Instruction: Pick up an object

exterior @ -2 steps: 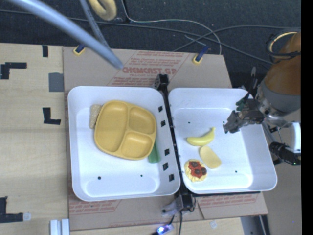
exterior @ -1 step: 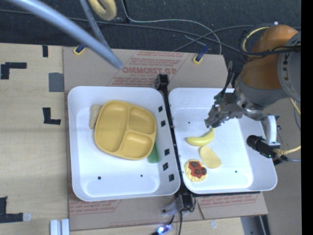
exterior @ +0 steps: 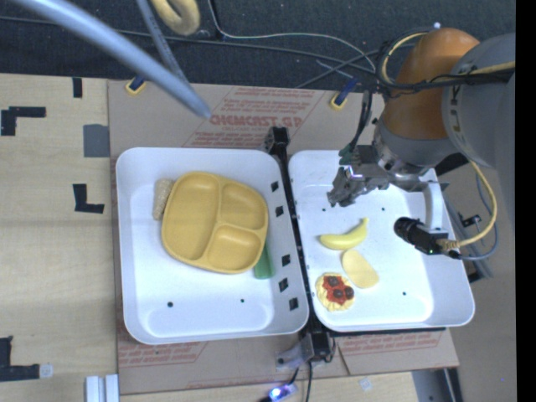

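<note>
- The pincer [exterior: 342, 193] hangs over the right bin [exterior: 444, 304], above the toy banana [exterior: 344, 237] and apart from it
- Whether the pincer is spread or closed cannot be told; nothing shows in its grip
- Below the banana lie a pale yellow slice [exterior: 359, 269] and a small pizza piece [exterior: 335, 291]
- Left of the banana, the left bin [exterior: 201, 316] bears a yellow divided plate [exterior: 213, 222]

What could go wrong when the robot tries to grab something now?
The gripper hangs above the banana in the right bin, not on it, so it may close on air. The banana, yellow slice and small pizza lie close together, so one may get knocked. The banana lies flat and could slip.
</note>
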`<state>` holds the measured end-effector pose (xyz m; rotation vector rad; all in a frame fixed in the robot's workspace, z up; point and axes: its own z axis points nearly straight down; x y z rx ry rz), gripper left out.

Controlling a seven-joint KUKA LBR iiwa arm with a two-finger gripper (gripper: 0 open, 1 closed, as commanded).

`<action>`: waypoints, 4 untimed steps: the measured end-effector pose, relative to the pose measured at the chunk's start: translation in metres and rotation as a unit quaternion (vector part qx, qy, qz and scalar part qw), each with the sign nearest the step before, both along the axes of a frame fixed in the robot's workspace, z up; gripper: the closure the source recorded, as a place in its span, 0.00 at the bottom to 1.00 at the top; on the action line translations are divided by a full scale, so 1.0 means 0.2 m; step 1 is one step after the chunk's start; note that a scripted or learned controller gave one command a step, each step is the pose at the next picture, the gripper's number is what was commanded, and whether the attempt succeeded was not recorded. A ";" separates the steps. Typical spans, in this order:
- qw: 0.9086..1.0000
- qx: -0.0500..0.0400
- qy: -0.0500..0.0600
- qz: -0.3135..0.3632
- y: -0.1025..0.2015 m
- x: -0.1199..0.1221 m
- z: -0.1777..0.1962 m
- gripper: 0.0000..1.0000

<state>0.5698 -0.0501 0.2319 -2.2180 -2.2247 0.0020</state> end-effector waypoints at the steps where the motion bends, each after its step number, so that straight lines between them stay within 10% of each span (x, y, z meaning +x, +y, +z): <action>1: 1.000 0.000 0.000 0.001 0.24 0.08 -0.06 1.00; 3: 1.000 0.001 0.000 0.001 0.67 0.30 -0.10 1.00; 4: 1.000 0.000 0.000 0.000 0.65 0.29 -0.10 0.00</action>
